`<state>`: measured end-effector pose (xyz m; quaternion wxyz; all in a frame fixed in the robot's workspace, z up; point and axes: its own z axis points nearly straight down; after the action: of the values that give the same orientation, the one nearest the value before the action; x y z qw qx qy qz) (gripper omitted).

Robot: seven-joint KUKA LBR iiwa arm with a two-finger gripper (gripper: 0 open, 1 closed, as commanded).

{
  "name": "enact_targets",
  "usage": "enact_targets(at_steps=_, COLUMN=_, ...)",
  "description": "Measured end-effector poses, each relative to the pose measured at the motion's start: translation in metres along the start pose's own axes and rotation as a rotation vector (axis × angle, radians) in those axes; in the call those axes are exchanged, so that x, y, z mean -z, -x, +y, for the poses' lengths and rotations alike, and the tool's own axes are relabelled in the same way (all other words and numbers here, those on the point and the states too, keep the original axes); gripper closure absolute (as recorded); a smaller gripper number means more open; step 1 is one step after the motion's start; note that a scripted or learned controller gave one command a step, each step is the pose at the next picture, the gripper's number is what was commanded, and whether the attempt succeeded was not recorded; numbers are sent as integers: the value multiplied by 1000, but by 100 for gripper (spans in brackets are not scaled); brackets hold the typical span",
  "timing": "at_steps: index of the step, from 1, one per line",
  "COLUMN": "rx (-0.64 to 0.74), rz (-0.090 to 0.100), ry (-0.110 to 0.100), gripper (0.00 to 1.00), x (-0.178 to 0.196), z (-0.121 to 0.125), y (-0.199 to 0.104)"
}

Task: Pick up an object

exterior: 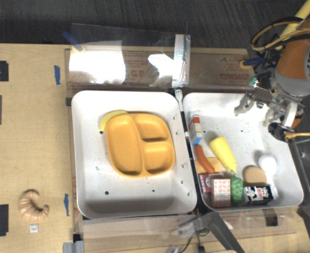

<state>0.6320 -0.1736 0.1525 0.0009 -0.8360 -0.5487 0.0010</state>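
Bench, right bin [239,101] | yellow bottle [223,152], tapered, lying slanted | tool [260,107] state unclear

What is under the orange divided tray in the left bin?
A yellow, banana-like piece sticks out from beneath the orange divided tray at its upper left corner. The rest of it, and anything else below, is covered by the tray. White bin floor surrounds it.

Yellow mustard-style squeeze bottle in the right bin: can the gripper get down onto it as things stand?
Probably yes. The yellow squeeze bottle lies on top with nothing over it, and the gripper is above the same right white bin. The orange sausage-shaped toy lies close beside it, which may crowd one finger.
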Motion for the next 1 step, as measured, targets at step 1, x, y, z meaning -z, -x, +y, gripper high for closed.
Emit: enact_targets(at_steps=1, rx=42, rz=2, ry=6, gripper=0, x=-65, z=-74, y=-37)
